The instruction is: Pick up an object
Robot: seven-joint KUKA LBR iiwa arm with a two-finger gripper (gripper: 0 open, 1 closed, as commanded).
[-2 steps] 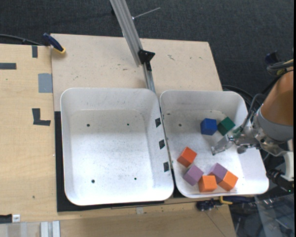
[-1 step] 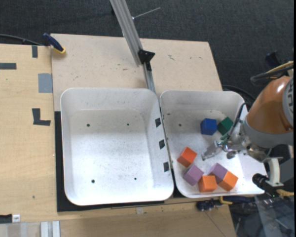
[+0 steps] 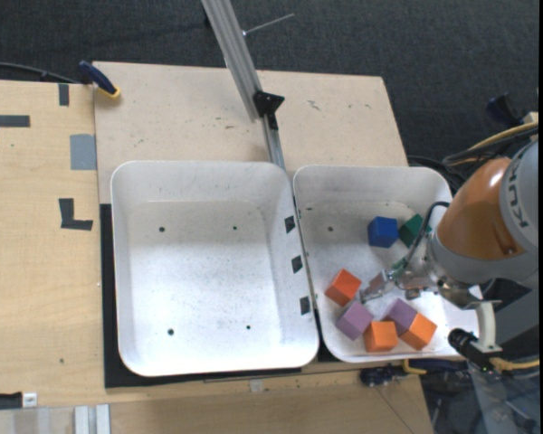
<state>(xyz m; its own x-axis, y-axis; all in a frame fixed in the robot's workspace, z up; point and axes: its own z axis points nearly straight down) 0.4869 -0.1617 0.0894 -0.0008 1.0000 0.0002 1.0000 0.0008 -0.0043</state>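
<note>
Arm (image 3: 489, 220): cut off at frame's right edge; wrist body covers the right bin (image 3: 362, 181) along its right wall. Green block (image 3: 411, 227): partly hidden behind arm, shape unclear. Gripper (image 3: 377, 287): small and blurred; finger spacing unreadable. Metal rail (image 3: 235, 43): top end cut off by upper edge. Bench (image 3: 36, 242): runs past left edge.

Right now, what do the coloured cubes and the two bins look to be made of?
Orange cube, purple cube, blue cube: probably foam or painted wood, matte, with no glints and slightly soft edges. Left bin and right bin: likely moulded plastic, smooth white with rounded corners, scuffed with dark specks.
</note>
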